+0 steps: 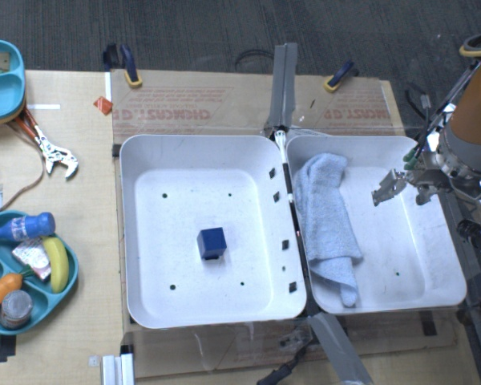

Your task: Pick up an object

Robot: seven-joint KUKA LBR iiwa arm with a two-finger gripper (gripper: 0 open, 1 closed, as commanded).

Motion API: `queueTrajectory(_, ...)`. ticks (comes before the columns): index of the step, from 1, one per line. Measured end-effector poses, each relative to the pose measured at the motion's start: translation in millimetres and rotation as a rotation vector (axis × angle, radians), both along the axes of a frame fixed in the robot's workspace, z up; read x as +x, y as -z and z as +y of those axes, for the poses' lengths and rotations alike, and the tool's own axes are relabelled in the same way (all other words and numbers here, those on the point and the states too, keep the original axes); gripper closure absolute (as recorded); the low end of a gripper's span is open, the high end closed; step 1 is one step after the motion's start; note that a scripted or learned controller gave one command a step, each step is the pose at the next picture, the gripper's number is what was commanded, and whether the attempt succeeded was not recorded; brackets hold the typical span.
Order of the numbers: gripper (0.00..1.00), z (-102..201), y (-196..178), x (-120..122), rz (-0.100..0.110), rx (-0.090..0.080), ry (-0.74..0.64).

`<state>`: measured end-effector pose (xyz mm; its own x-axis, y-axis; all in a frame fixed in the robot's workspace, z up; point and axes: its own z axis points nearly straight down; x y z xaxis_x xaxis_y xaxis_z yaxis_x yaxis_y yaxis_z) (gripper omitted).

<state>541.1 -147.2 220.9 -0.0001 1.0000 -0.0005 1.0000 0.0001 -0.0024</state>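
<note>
Pincer: the pincer hangs over the right bin, near its upper right part, above bare white floor — it holds nothing between its fingers, and whether they stand apart or together I cannot tell from this slant.
Arm: the grey arm comes in from the right edge, with the orange band above the wrist.
Nearest object: a light blue towel lies crumpled in the right bin along its left wall, just to the left of the pincer.
Towel axis: its long axis runs from the far side of the bin to the near side, so the cloth lies across the pincer's way to the left.
Other object: a small blue cube sits in the left bin, near the middle, well apart from the pincer.
Key relation: both objects are to the left of the pincer — the towel is clearly the nearer one, in the same bin.
Judgement: the grasp is not yet begun; a short move left and down seems enough for the towel.
Worktop: a wrench lies at the left of the worktop.
</note>
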Motion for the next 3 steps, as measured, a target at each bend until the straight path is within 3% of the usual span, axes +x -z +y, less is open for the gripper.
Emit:
queueTrajectory(1,0.00,30,127,102,-0.006,-0.001,0.123)
queueTrajectory(2,0.00,-32,-3,86,-0.004,-0.002,0.238)
queueTrajectory(3,0.00,45,97,100,0.002,0.000,0.267)
